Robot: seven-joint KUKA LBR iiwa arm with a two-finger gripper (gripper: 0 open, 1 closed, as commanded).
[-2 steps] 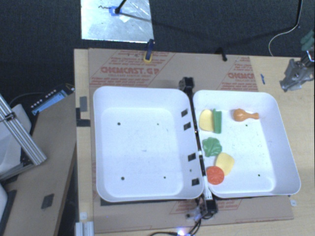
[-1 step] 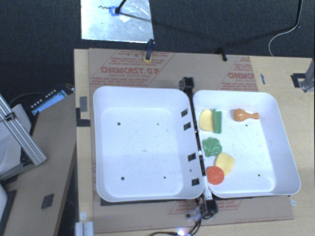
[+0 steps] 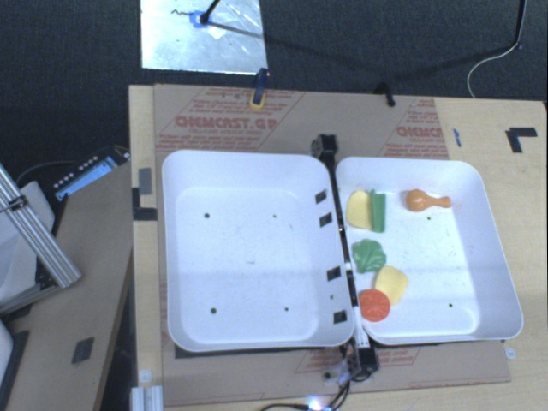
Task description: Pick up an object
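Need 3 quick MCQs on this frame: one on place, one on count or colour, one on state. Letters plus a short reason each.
1. Which bin holds the toy items?
A. left bin
B. right bin
C. both bins

2. How many toy items lie in that bin?
A. three
B. five
C. eight

3. How does the red round piece lie?
A. alone in the middle of the bin
B. at the near-left corner, against the yellow piece
C. outside the bins on the bench

Answers:
1. B: all items lie in the right bin.
2. B: yellow-green piece, orange piece, green piece, yellow piece, red round piece.
3. B: it sits near the divider at the near end, touching the yellow piece.
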